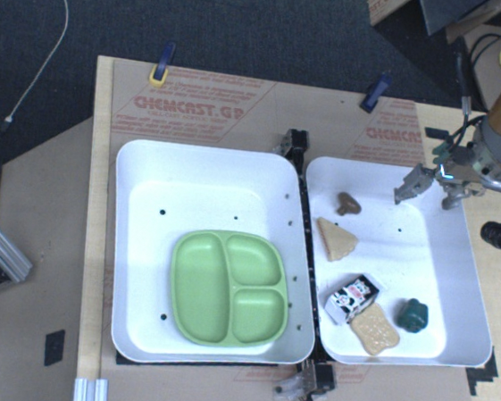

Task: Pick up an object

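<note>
While your pincer (428,192) hangs spread and empty over the right bin (459,264) far edge, the small brown lump (348,204) just left of it looks light, stiff; pinch its middle.

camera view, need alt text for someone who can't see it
A grey arm's open gripper hovers over the back of the right bin, holding nothing. Below it lie two tan pieces, a black-and-white packet, a cracker-like piece and a teal object. The left bin holds a green divided plate.
</note>
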Available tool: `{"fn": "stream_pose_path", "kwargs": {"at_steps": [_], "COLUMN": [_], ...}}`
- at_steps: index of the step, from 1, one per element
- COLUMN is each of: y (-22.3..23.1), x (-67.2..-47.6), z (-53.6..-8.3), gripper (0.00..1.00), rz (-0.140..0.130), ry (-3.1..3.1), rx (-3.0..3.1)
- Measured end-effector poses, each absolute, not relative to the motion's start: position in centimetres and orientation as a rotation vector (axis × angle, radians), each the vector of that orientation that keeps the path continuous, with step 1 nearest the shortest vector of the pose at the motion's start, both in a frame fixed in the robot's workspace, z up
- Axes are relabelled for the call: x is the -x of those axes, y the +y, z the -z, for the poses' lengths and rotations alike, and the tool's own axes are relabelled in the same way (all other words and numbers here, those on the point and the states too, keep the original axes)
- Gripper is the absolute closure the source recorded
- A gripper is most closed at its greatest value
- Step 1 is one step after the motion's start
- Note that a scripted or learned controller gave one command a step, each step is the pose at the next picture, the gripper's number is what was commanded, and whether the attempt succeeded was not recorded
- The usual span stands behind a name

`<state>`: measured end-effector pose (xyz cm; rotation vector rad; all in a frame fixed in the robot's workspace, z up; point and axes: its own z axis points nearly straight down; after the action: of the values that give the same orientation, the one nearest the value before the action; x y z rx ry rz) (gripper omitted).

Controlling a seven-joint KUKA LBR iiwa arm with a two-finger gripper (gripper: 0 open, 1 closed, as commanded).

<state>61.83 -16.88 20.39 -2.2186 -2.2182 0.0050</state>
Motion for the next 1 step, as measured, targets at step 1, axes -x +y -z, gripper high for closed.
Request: {"fn": "stream_pose_path", "kwargs": {"at_steps": [1], "y": [-16.36], "x": [-61.82], "z": [-16.18], "gripper": [0.0], "rz": [-0.003], "ry": [-2.22], "rx": [2.219]}}
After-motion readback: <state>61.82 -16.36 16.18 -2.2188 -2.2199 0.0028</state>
